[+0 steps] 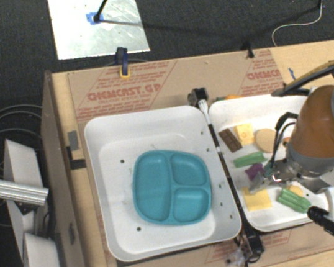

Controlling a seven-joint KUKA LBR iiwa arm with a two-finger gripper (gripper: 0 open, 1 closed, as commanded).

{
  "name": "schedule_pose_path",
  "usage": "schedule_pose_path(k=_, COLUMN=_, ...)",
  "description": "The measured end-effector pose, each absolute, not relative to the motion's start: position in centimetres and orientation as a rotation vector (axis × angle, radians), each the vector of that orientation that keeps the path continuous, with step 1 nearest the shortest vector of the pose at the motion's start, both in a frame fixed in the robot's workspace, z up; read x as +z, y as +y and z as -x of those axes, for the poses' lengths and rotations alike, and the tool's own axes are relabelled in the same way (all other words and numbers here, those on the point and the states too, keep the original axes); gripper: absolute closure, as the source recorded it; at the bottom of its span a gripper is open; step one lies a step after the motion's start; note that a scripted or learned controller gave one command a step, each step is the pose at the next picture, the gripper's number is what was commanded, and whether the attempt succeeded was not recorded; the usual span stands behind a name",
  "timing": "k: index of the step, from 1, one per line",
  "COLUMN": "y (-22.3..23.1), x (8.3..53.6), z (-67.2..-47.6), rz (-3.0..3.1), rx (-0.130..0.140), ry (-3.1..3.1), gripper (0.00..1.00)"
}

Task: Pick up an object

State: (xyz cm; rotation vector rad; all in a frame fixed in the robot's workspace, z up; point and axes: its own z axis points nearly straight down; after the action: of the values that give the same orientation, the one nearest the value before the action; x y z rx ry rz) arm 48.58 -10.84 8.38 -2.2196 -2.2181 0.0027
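The right bin holds several small items. A brown block and a pale yellow block lie near its back left, with a tan round piece beside them. Below these lie a green stick and a purple piece. A yellow square and a green chunk rest near the front. My gripper is low over the bin's left-middle, right by the purple piece and just above the yellow square. The wrist hides what lies directly beneath it.
The left bin carries a teal divided plate. A black divider runs between the bins. The arm's orange band and grey body cover the right bin's right half. Cables hang near the bench's front edge.
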Motion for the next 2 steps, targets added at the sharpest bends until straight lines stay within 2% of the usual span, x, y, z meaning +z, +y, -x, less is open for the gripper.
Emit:
schedule_pose_path(k=1, y=-14.5, x=9.1, z=-55.3, rz=2.222, rx=-0.005, ry=-2.233, gripper=0.0)
schedule_pose_path(k=2, y=-9.4, x=16.1, z=-54.1, rz=2.214, rx=-0.008, ry=-2.233, gripper=0.0)
